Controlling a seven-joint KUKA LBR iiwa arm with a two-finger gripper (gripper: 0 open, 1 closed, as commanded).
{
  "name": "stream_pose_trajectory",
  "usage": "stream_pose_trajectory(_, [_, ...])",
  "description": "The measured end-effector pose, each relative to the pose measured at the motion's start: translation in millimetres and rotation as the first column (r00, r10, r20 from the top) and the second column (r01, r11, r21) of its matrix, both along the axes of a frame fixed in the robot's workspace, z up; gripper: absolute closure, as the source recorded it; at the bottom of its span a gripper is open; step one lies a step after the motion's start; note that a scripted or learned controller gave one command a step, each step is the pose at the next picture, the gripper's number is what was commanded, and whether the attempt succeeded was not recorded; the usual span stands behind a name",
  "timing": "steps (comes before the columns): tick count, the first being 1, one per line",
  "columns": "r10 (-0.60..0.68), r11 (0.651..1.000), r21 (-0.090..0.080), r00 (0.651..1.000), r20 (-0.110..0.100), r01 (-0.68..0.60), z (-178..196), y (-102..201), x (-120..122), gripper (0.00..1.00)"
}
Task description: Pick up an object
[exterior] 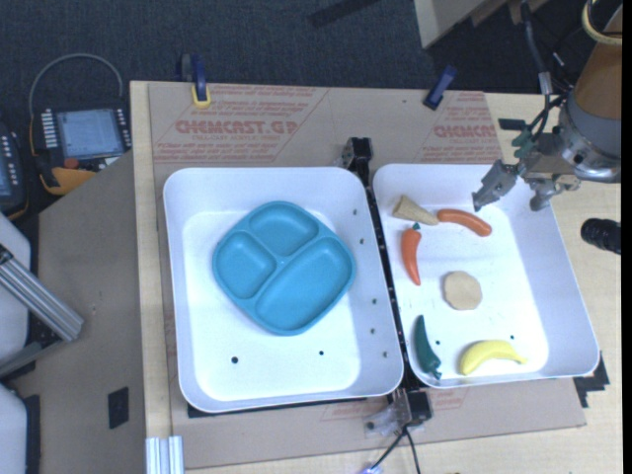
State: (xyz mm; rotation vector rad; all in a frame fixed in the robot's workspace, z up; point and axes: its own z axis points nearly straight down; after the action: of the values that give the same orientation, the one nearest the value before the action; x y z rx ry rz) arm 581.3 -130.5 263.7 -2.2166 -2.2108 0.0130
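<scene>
Pincer (513, 194) hangs open just right of the sausage (464, 221).

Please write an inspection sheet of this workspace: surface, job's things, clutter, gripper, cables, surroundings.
Surface: bench board bearing left bin and right bin.
Job's things: in right bin, hot dog, wedge, carrot, cookie, banana, green pepper by the left wall.
Clutter: blue divided plate in left bin.
Gripper: gripper open, above right bin's far edge, holding nothing.
Cables: cable at the front edge.
Surroundings: handheld screen device on dark floor, left.
</scene>
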Motion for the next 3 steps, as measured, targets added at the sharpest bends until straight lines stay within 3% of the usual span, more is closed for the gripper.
stream_pose_trajectory(1, [0.003, 1.000, -0.002, 1.000, 0.013, -0.003, 7, 0, 2, 0.00])
stream_pose_trajectory(3, [0.002, 1.000, -0.001, 1.000, 0.008, -0.002, -85, -8, -2, 0.00])
